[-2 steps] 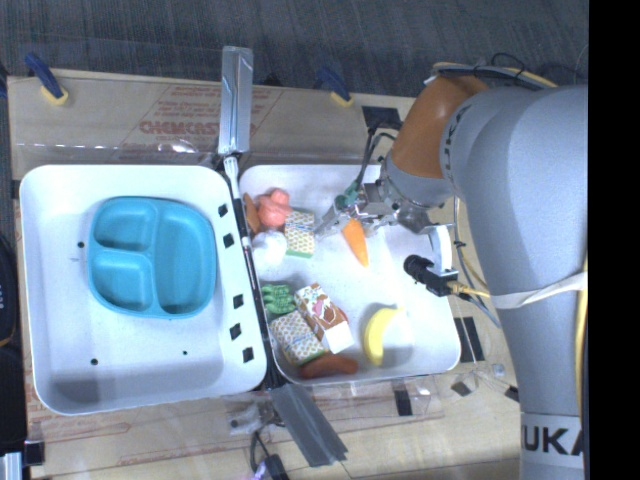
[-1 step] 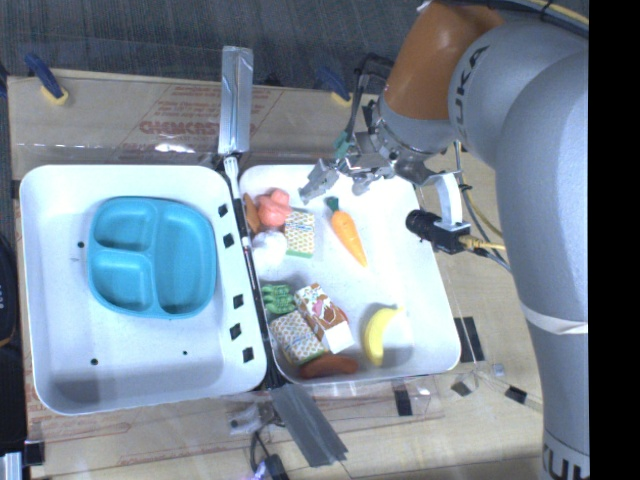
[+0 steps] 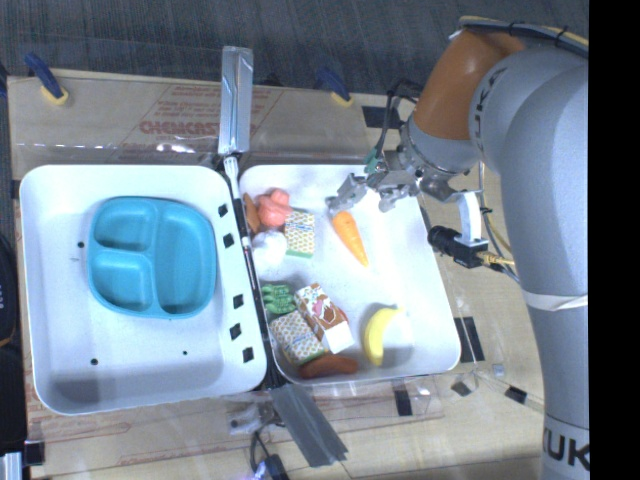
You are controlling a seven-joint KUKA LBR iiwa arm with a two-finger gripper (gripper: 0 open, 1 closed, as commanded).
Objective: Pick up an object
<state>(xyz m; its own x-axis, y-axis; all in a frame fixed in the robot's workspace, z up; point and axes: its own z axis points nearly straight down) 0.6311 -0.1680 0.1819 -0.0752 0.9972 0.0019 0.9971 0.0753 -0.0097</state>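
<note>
Carrot [image 3: 349, 236], top between fingers [image 3: 352, 192]

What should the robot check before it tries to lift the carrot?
1. Gripper over the carrot's top end: ok.
2. Carrot between the fingers: cannot tell; the fingers sit right at its top, but a grip isn't clear.
3. Carrot apart from neighbours: ok; the checkered block and banana lie clear of it.
4. Carrot lying inside the right bin: ok.
5. Blue tray in the left bin, away from the arm: ok.
</note>
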